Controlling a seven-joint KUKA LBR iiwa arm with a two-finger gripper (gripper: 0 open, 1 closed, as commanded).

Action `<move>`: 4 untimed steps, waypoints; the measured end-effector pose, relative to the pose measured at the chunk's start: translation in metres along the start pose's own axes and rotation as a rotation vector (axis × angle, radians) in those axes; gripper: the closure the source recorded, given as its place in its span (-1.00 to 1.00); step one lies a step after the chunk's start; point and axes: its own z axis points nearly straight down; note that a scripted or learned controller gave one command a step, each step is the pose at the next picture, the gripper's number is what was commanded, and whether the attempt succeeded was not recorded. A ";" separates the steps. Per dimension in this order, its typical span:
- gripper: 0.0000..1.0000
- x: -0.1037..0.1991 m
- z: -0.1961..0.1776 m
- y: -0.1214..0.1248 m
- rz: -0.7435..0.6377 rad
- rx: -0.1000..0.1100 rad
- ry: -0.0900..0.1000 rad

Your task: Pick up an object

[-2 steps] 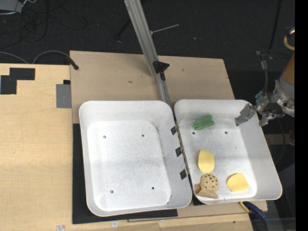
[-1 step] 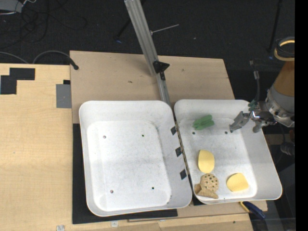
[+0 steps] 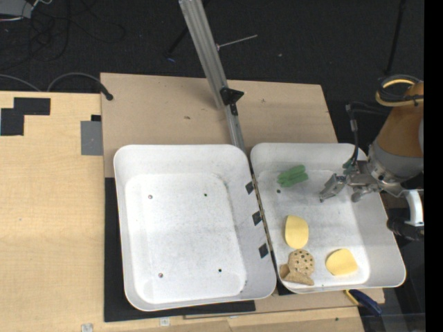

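The right bin (image 3: pixel 387 254) holds several small objects. A green ridged piece (image 3: pixel 293 176) lies near its far left. Toward the front lie a pale yellow oval (image 3: pixel 296 232), a yellow rounded chunk (image 3: pixel 341 262) and a brown dotted cookie-like piece (image 3: pixel 300 266). My gripper (image 3: pixel 339 194) hangs over the bin's far right part, to the right of the green piece and apart from it. Its fingers stand open with nothing between them.
The left bin (image 3: pixel 131 161) sits beside the right one, joined by black clips (image 3: pixel 256 217) along the shared rim. A slanted metal rail (image 3: pixel 208 61) rises behind the bins. The arm's orange-banded wrist (image 3: pixel 401 133) stands over the right bin's right edge.
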 end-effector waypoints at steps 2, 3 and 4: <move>1.00 -0.004 -0.072 -0.008 0.005 -0.011 -0.004; 1.00 -0.005 -0.125 -0.008 -0.002 -0.013 -0.004; 1.00 0.055 -0.117 0.004 -0.007 -0.006 0.000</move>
